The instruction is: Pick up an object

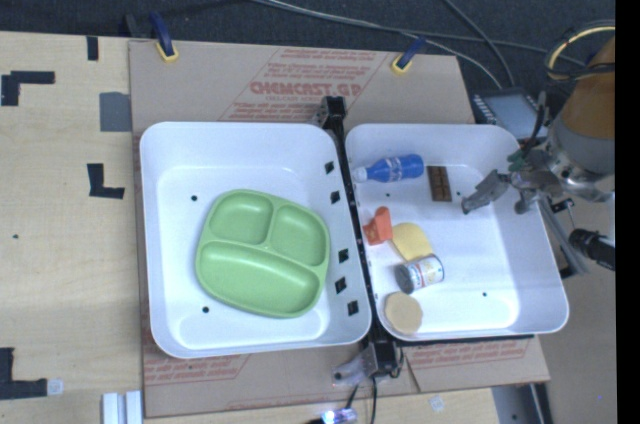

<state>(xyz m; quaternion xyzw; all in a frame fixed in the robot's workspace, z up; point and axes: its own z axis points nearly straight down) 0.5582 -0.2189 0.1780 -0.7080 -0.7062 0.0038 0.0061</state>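
Note:
The right bin (520,312) holds several small objects. A blue bottle (392,169) lies at its far left, with a small brown block (438,182) beside it. Below them are an orange piece (377,227), a yellow piece (411,239), a small can (420,273) and a tan round disc (404,313). My gripper (497,201) hangs over the right side of this bin, right of the brown block. Its fingers stand apart, open, with nothing between them.
A green divided plate (264,251) lies in the left bin (170,152). Both bins rest on a cardboard sheet (300,82) clamped at the back. Cables run across the dark floor behind. The arm's grey body (585,127) stands at the right bin's far right edge.

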